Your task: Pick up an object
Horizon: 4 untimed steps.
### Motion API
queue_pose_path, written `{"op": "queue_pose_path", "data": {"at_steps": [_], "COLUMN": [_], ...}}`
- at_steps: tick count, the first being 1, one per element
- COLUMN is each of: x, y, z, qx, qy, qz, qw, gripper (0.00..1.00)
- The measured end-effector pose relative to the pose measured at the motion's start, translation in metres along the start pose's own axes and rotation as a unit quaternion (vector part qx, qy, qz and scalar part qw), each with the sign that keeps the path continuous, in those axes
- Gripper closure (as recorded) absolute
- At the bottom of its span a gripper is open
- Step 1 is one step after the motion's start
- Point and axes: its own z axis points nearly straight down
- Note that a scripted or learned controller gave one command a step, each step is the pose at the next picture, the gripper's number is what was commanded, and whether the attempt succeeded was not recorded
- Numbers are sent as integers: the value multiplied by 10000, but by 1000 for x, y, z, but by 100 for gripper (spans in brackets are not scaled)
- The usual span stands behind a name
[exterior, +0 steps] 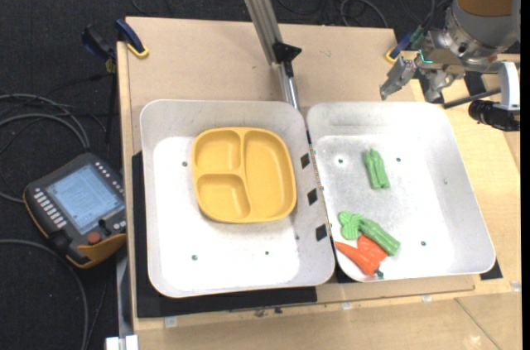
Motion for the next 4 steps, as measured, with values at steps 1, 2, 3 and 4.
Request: {"op": "queue_pose_path", "data": {"at_steps": [1,2,3,4], "x": [0,-6,0,-2], "y": [0,-4,-13,-18], "z": [0,61,112,176], "qx": [2,26,21,30], "qy": [-1,3,4,6], "qz": [0,19,15,17], "qw": [10000,10000,10000,10000], "gripper": [0,0,0,0]}}
